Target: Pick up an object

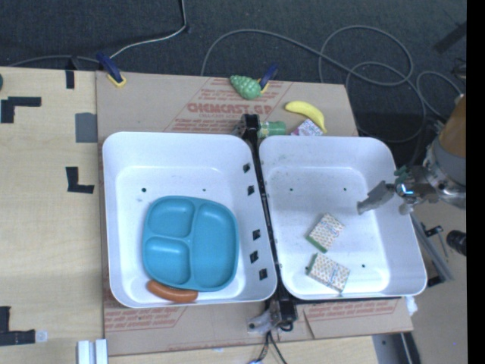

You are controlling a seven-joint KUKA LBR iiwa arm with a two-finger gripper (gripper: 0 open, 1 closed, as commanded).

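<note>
Two small flat packets with a green-and-white pattern lie in the right bin (303,161): one (326,231) near its middle, the other (329,271) closer to the front wall. My gripper (384,194) hangs over the right bin's right rim, above and to the right of the upper packet and clear of both. Nothing shows in its grasp. In the left bin (129,165) a blue divided plate (189,243) lies flat, and an orange sausage (172,292) rests against its front edge.
Behind the bins on the cardboard sit a yellow banana (306,114), a green toy (246,86) and a small pale packet (308,130). Cables loop over the dark floor at the back. The black divider (261,211) runs between the two bins.
</note>
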